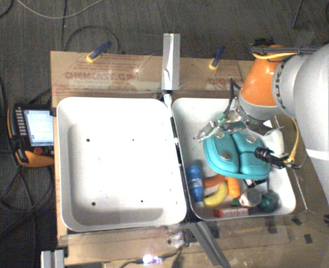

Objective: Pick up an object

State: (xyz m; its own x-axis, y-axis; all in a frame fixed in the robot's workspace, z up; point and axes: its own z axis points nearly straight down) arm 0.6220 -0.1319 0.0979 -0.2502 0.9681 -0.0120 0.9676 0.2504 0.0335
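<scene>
Grey arm (315, 94) looms nearest, over the right bin (181, 121). Below its teal end effector (234, 155), whose state cannot be told, lie a blue bottle (194, 183), banana (217, 194) and red marker (231, 211). Descending squarely over one separated object would suit best.

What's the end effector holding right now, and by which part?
Cannot be told. The end effector is low in the right bin, its teal body covering the point of contact; the bottle, banana and carrot lie beside it.
</scene>
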